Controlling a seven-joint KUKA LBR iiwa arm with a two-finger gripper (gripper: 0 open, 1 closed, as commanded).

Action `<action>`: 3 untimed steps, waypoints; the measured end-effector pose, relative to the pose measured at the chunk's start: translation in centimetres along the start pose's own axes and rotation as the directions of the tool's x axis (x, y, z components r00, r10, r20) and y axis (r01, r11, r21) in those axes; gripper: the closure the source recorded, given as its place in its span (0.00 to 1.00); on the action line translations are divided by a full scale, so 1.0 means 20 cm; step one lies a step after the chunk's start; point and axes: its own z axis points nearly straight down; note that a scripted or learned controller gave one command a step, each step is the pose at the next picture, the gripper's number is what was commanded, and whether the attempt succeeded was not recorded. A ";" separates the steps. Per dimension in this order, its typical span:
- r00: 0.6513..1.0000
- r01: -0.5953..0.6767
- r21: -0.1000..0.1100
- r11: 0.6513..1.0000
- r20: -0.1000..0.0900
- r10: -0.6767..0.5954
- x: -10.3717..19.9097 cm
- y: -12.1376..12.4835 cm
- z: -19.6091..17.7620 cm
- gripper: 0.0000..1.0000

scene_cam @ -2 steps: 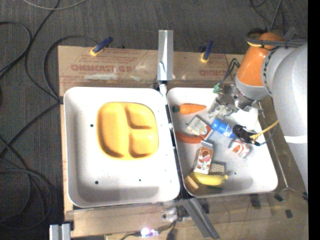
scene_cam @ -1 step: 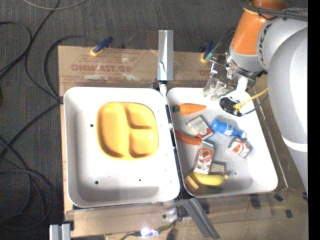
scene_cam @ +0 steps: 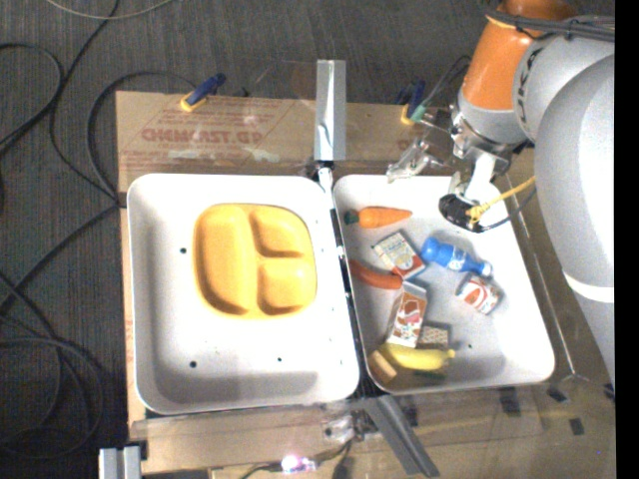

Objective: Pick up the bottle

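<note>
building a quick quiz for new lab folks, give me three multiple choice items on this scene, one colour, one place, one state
1. The divided tray in the left bin is: A red, B yellow, C blue.
2. The bottle is in: A the left bin, B the right bin, C the bench outside the bins.
3. The bottle and the gripper are: A apart, bottle lying on its side; B together, bottle lifted; C apart, bottle standing on the tray.

Answers:
1 B, the tray is plainly yellow.
2 B, it lies near the carrot in the right bin.
3 A, the gripper is at that bin's far edge, away from the bottle.
</note>
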 end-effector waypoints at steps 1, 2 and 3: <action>0.976 0.219 -0.002 0.976 -0.004 -0.219 -0.36 -0.03 0.58 0.00; 0.982 0.188 -0.011 0.982 -0.009 -0.188 -0.61 -0.08 0.59 0.00; 0.982 0.187 -0.011 0.982 -0.006 -0.187 -0.62 -0.08 0.55 1.00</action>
